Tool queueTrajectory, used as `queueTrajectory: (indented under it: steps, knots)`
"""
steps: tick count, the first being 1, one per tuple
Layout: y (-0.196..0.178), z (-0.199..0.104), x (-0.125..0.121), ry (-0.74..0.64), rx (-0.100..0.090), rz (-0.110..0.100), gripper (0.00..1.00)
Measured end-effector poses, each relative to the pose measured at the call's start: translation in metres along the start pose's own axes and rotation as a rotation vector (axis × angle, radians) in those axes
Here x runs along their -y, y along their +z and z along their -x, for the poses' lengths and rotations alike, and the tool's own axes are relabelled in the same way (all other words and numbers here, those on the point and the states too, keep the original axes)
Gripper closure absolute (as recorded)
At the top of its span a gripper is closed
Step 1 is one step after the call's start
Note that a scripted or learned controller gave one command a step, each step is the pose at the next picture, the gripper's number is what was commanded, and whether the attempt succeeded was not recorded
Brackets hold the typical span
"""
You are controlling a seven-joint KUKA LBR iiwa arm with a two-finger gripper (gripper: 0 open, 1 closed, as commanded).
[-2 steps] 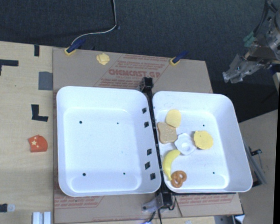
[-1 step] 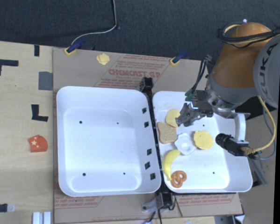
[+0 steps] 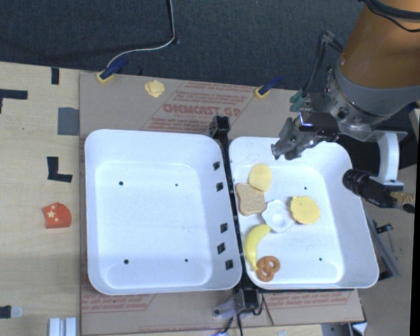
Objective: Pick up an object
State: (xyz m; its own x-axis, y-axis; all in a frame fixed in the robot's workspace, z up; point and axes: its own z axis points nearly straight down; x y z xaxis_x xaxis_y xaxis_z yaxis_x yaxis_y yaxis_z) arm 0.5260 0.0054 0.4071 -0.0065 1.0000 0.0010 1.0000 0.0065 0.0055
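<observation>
Six food pieces lie in the right bin, none lifted; the claw hovers at one o'clock from the yellow round piece, slightly parted and holding nothing, so the whole pick remains

Glossy white plastic bins, matt brown cardboard, dark carpet

Arm comes in from about 1 o'clock, the fat orange band up top and the grey wrist just under it. It's angled down toward 8 o'clock, ending in the dark gripper. Fingers point down and left, look close together, nothing between them as far as I can see. Cables run along the wrist.
</observation>
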Motion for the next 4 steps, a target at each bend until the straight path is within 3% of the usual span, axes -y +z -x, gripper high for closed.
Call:
queueTrajectory:
  steps: [1,2,3,4]
  knots:
    - [0.067,-0.024,0.045,0.004,0.001,-0.015,1.0]
    - [0.154,-0.029,0.002,0.005,0.003,-0.014,1.0]
    - [0.111,-0.032,-0.029,0.004,0.001,-0.003,1.0]
    - [0.066,-0.118,-0.079,-0.003,-0.001,0.001,1.0]
